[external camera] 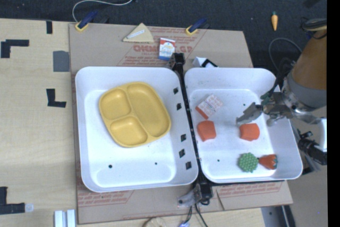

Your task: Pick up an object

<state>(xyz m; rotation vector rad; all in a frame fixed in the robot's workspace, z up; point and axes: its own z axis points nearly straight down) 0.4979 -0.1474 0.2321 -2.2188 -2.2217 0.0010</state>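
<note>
The right bin (234, 76) holds several small items: an orange block (206, 130), a second orange block (249, 132), a green bumpy ball (247, 162), a red piece (269, 161) beside it, and a pale wrapped packet (210, 105). My gripper (254, 114) hangs over the bin's right side, just above the second orange block, its dark fingers (246, 114) pointing left. Nothing shows between them. The arm comes in from the right.
The left bin (87, 167) carries a yellow divided plate (134, 113). Behind the bins on the cardboard lie a small red-and-white carton (167, 49) and a tan wedge (139, 34). A black divider clip (178, 61) joins the bins.
</note>
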